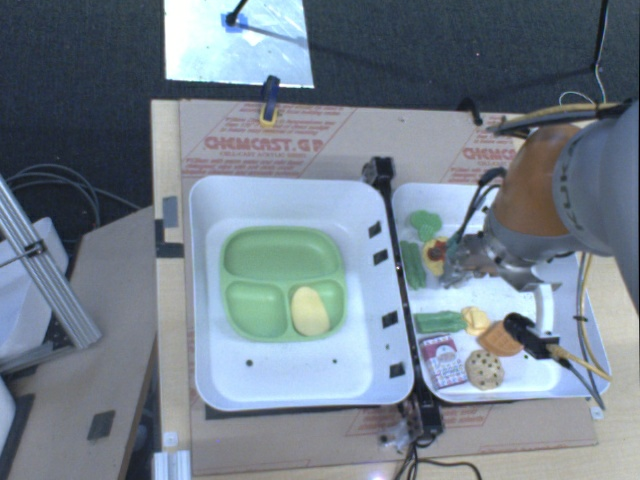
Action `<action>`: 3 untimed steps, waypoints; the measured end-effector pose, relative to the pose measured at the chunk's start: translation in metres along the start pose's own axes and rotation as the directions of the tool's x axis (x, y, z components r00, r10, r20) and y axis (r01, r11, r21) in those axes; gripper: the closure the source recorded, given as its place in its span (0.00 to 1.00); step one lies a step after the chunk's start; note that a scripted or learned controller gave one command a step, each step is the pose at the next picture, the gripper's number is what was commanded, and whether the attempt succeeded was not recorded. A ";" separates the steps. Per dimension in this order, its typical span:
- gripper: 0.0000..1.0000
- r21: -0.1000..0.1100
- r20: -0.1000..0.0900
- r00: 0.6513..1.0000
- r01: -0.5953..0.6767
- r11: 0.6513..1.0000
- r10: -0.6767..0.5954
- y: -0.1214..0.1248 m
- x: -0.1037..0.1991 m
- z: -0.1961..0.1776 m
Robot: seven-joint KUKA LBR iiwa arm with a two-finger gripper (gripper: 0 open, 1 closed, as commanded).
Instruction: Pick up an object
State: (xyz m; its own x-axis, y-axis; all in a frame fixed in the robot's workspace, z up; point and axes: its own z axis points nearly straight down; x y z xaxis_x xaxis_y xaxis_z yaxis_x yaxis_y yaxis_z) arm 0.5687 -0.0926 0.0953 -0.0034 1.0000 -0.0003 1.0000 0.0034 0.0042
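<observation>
In the right bin point(570, 383), near its left wall, the gripper point(452, 268) hangs low over a cluster of small toy foods, reached there by the grey arm point(590, 183) with its orange band point(530, 183) coming in from the right edge of the bench point(300, 143). How the gripper is set cannot be told from this angle, and nothing can be made out in its grasp.

Just beside the gripper, toward the bin's left wall, a dark green piece point(412, 265) lies lengthwise, and a red and yellow piece point(436, 253) sits touching or nearly touching the gripper. A leafy green piece point(425, 223) lies toward the bin's far left corner. Toward the near edge, a flat green piece point(438, 321) rests next to a small yellow piece point(475, 319). An orange-brown piece point(498, 340) lies just right of those, partly under a black part of the rig. In the bin's near left corner stands a small red carton point(442, 356), with a chocolate chip cookie point(484, 369) close at its right.

The left bin point(230, 383) holds a green divided plate point(280, 253) near its middle. A pale yellow, egg-shaped object point(311, 311) lies in the plate's near right compartment.
</observation>
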 end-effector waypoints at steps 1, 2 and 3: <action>1.00 -0.002 0.001 1.000 0.001 1.000 -0.001 0.023 -0.014 -0.040; 0.00 0.002 0.000 1.000 0.001 1.000 -0.001 0.021 -0.013 -0.038; 0.00 -0.001 0.000 1.000 0.004 1.000 -0.004 0.088 -0.012 0.013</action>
State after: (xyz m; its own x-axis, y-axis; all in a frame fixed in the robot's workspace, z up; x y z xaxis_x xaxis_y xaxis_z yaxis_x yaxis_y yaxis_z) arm 0.6568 -0.1046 0.0826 -0.0073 1.0000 -0.0003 1.0000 0.0073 0.0049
